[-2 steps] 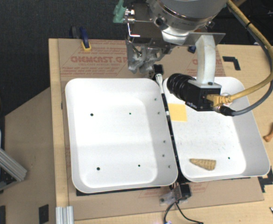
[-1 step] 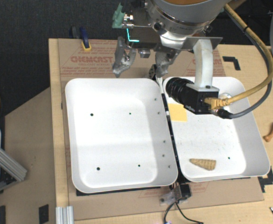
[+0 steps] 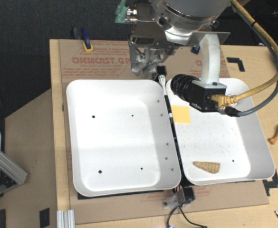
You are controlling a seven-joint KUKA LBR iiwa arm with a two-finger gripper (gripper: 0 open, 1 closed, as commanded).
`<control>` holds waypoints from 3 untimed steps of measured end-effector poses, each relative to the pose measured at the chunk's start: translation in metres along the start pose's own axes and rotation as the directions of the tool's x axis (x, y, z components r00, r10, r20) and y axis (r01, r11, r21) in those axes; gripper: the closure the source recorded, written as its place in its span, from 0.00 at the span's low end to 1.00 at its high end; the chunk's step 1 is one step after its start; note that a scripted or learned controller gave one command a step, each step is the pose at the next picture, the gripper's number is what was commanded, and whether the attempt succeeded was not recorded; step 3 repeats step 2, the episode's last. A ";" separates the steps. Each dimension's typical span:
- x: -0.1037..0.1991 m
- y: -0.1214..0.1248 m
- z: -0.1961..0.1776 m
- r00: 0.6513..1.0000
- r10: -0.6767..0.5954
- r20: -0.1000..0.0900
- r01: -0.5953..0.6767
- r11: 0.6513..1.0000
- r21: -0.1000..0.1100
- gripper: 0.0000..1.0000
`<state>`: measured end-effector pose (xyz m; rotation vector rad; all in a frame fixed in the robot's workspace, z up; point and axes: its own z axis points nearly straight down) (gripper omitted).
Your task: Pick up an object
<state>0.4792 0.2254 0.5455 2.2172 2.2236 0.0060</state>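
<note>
A flat yellow square (image 3: 180,114) lies in the right bin (image 3: 231,137), close to the divider between the bins. Near that bin's front edge rests a tan, ridged cone-shaped piece (image 3: 206,166). My gripper (image 3: 149,64) hangs at the back of the bench, over the far rim of the left bin (image 3: 115,137) near its right corner. It is well apart from both objects, and nothing shows held in it.
A black cylindrical unit (image 3: 192,92) with a yellow cable (image 3: 253,91) sticks out from the wrist over the back of the right bin. The bins sit on a cardboard sheet (image 3: 62,70). A blue and yellow clamp (image 3: 85,38) grips its far left edge.
</note>
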 end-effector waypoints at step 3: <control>-0.001 0.000 0.002 1.000 0.001 -0.006 -0.001 1.000 -0.012 1.00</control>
